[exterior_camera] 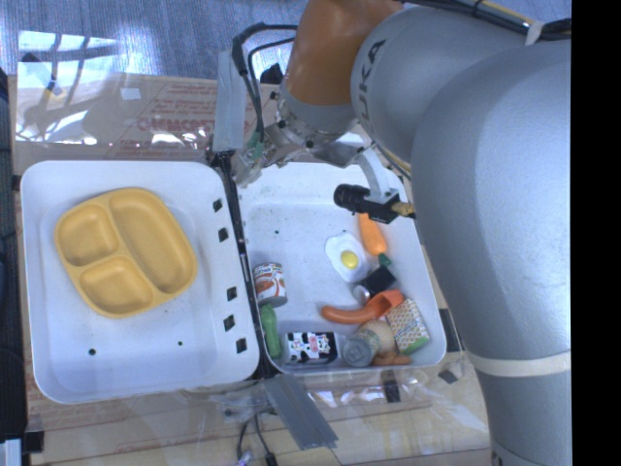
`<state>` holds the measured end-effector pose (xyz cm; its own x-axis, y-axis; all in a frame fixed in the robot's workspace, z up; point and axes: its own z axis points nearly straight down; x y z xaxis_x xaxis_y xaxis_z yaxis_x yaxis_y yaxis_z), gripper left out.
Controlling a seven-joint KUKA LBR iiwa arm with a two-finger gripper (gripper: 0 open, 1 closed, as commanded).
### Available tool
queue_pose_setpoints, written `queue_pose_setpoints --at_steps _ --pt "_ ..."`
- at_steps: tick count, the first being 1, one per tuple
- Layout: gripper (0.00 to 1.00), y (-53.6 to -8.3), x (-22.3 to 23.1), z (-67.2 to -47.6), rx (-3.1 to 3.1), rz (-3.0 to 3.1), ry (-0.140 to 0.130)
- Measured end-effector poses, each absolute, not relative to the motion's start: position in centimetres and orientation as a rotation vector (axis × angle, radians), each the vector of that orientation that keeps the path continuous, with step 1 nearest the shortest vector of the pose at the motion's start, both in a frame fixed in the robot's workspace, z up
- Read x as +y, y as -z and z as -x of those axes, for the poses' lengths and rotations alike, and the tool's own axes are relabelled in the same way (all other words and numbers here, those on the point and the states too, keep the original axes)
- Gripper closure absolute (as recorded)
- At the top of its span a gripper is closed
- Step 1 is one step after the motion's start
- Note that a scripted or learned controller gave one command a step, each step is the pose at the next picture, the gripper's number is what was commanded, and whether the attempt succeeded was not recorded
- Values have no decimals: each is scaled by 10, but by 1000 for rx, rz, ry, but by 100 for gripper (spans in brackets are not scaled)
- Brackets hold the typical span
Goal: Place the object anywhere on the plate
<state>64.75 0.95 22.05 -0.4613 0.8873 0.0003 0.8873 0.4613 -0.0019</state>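
Pincer [254, 158] sat over the back-left corner of my right bin [291, 212]; couldn't tell its state, wrist blocked it; yellow three-part plate [124, 250] lay in the left bin [39, 338]; toys clustered front-right: fried egg [346, 255], small can [270, 283], carrot [372, 233], milk carton [310, 346].

plate [124, 250] — smooth matt yellow plastic | bins [146, 367] — glossy white plastic | arm [485, 163] — smooth grey shell

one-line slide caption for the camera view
Yellow plate in left bin; toy food crowds right bin beneath grey arm.
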Motion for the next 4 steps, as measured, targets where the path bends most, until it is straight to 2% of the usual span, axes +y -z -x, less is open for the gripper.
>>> queue_pose_setpoints --at_steps 1,2,4 --pt "100 -231 10 -648 -2692 1620 -4" --pt "0 -231 11 -648 -2692 1619 -4" --pt "0 -231 11 -648 -2692 1619 -4"
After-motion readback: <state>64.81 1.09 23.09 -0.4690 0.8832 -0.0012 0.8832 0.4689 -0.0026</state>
